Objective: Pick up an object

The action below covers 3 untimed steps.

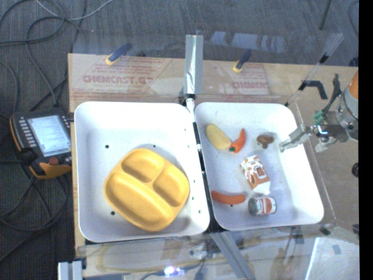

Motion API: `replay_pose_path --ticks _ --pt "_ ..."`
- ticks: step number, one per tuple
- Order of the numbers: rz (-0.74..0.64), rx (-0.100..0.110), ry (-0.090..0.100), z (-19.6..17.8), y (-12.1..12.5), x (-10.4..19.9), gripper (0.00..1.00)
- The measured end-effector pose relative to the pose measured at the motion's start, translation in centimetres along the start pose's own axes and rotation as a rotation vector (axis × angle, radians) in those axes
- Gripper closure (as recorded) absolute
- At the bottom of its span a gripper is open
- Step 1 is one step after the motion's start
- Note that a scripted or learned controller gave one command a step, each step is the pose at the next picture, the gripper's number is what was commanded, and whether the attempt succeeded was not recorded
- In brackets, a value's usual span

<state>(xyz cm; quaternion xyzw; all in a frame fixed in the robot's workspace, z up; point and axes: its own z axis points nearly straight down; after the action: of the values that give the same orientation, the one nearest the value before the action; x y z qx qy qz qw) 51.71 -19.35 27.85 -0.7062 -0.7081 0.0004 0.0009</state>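
The gripper [289, 140] hung at the right bin's [303, 206] rim, seemingly empty, though its jaw state was unreadable; approach stage, needing descent toward the nearby brown mushroom [266, 139]

My arm [351, 101] is cut off by the right edge; only a sliver of grey and orange shows behind my tool [303, 134]. Whether the tool's fingers are apart or together: too small and blurred to tell. The small brown object [266, 139] just left of the tool: too small to identify. Label print on the carton [254, 171] and the can [261, 206], below-left of the tool: unreadable. Tabletop lettering [113, 80], far upper left of the tool: blurred.
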Motion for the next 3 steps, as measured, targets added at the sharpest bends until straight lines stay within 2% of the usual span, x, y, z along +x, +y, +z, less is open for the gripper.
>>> replay_pose_path --ticks 1,2,3 --pt "-0.175 0.001 0.002 14.1 3.1 4.2 0.00" --pt "-0.195 -0.012 -0.004 18.9 1.8 3.8 0.00" --pt "-0.195 -0.016 -0.005 17.8 1.9 3.7 1.00"
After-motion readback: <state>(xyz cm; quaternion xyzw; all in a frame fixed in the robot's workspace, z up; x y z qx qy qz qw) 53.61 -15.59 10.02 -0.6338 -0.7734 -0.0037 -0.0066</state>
